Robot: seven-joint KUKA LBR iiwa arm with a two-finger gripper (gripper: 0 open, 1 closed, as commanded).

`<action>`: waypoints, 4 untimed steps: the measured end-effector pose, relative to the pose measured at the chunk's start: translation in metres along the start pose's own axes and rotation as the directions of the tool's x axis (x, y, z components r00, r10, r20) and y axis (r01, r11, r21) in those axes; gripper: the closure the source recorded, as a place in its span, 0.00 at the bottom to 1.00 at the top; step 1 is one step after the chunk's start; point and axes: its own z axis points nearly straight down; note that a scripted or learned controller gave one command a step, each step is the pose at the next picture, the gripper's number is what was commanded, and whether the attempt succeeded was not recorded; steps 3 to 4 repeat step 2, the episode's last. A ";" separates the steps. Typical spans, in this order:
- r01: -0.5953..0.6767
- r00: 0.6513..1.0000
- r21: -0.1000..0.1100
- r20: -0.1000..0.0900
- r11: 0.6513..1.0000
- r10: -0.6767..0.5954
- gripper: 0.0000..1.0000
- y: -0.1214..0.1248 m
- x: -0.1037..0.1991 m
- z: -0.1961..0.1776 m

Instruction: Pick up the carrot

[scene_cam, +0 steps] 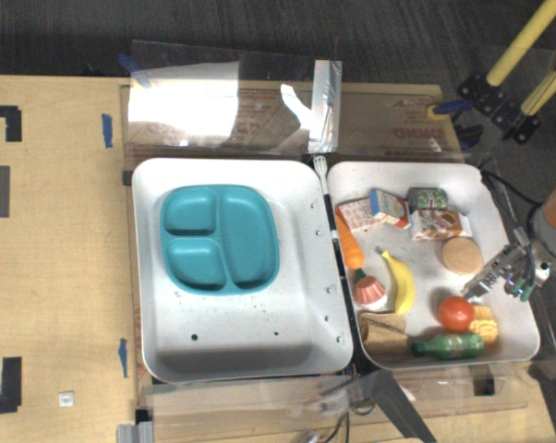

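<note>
- Orange carrot [350,246] lies by the right bin's [513,247] left wall, untouched.
- Tool [509,275] hovers far right; grip state unclear.
- Next: cross toward carrot.

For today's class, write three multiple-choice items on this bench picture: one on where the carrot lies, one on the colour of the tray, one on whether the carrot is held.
1. Where does the carrot lie?
A. In the left bin, on the tray
B. In the right bin, along its left wall
C. On the cardboard outside both bins

2. What colour is the divided tray in the left bin?
A. Red
B. Yellow
C. Teal

3. How does the carrot stand with the gripper?
A. Lying in the bin, apart from the gripper
B. Lifted above the bins
C. Set on the tray

Answers: 1 B, the carrot rests by the wall next to the banana. 2 C, the tray is blue-green. 3 A, the gripper is at the bin's right side, far across from the carrot.
</note>
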 end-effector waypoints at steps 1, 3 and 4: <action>-0.386 0.923 0.002 0.000 0.923 0.386 1.00 -0.015 -0.015 0.021; -0.281 0.960 -0.007 0.009 0.960 0.281 1.00 0.023 0.024 0.073; -0.281 0.960 -0.007 0.009 0.960 0.281 1.00 0.023 0.024 0.073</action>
